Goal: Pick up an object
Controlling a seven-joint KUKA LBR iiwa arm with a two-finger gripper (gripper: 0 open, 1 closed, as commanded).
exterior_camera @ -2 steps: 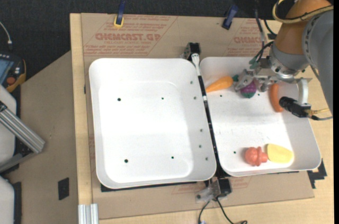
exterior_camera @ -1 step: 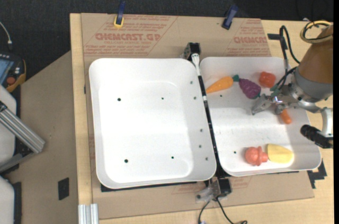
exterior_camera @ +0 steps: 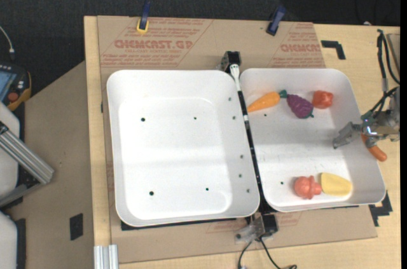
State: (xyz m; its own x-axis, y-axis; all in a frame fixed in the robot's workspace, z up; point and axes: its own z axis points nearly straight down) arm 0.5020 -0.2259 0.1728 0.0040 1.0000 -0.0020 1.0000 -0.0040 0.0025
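The right bin [exterior_camera: 331, 80] holds an orange carrot [exterior_camera: 264, 102], a purple eggplant-like toy [exterior_camera: 299, 105] and a red toy [exterior_camera: 322, 99] along its far side. A pink-red toy [exterior_camera: 306, 186] and a yellow toy [exterior_camera: 335, 184] lie touching each other near its front edge. My gripper [exterior_camera: 360, 131] hangs low over the right rim of that bin, apart from all of these toys. A small orange piece [exterior_camera: 376, 152] shows just below it at the rim; I cannot tell whether it is a toy or part of the arm.
The left bin [exterior_camera: 127, 89] lies beside the right one, with a black hinge strip [exterior_camera: 247, 134] between them. Both rest on a cardboard sheet [exterior_camera: 191, 39] clamped at the back. Cables [exterior_camera: 385, 64] hang at the far right.
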